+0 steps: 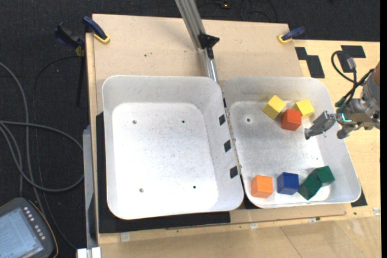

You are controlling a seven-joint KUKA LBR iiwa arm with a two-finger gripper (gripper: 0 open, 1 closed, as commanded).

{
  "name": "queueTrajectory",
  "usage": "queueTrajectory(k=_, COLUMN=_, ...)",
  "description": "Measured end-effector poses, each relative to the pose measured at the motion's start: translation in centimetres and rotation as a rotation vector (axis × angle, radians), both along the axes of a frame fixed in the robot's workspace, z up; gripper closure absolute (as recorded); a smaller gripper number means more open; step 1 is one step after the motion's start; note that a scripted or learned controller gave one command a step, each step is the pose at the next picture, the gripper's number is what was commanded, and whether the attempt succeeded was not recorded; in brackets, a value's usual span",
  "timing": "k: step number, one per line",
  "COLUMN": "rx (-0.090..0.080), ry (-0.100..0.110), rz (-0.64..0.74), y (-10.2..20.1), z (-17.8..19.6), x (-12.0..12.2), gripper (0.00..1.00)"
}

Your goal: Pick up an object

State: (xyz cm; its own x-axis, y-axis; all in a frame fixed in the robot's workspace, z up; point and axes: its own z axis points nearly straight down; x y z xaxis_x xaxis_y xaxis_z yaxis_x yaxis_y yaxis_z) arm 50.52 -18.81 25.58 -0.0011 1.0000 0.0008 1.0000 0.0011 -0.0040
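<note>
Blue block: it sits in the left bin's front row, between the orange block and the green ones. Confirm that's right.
Wrong bin. The blue block sits in the right bin, not the left one, as the camera view shows. The rest holds: it is in the front row, between the orange block and the green ones.

Worktop (157,45): one, carrying two shallow white bins side by side, the left bin (115,93) and the right bin (254,93).

Blocks, all in the right bin: seven.
- Yellow: two, the larger yellow block (274,107) and the smaller yellow block (305,107).
- Red: one, the red block (291,119).
- Orange: one, the orange block (262,186).
- Blue: one, the blue block (288,183).
- Green: two, one green block (324,174) touching the other green block (311,187).

Clamps at the worktop's far edge: three, the left-most clamp (69,36), the left corner clamp (97,29) and the right corner clamp (291,35).
</note>
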Motion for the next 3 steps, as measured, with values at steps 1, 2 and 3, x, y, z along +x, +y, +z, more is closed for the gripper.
queueTrajectory(k=1, rx=-0.001, ry=-0.004, rz=-0.001, y=0.0, z=0.2, x=0.1, gripper=0.0)
queueTrajectory(k=2, rx=0.0, ry=0.0, rz=-0.002, y=-0.3, z=-4.3, x=-0.5, gripper=0.0)
queueTrajectory(k=3, rx=0.001, ry=0.002, rz=-0.004, y=-0.9, z=-10.3, x=-1.0, gripper=0.0)
